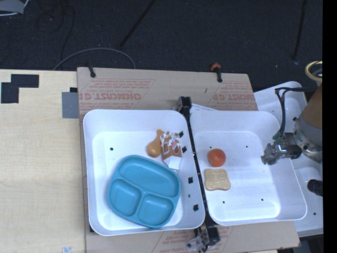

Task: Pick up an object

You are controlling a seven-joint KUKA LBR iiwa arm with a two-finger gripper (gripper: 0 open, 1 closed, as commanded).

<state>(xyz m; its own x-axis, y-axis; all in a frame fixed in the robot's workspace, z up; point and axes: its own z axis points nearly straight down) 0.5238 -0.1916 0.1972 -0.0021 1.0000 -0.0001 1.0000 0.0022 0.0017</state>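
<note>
the gripper hangs over the right bin's right rim; whether it is wide or narrow cannot be told, and it carries nothing visible. two candidates lie apart from it near the bin's left wall: one red ball and one tan toast-like piece. the left bin holds one blue divided tray plus a small orange-brown cluster, seemingly left as loose stock for picking.

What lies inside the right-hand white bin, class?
Inside the right bin lie an orange-red ball and, just below it, a tan toast-shaped piece. The tool sits at the bin's right edge. Whatever is under the toast is covered.
</note>
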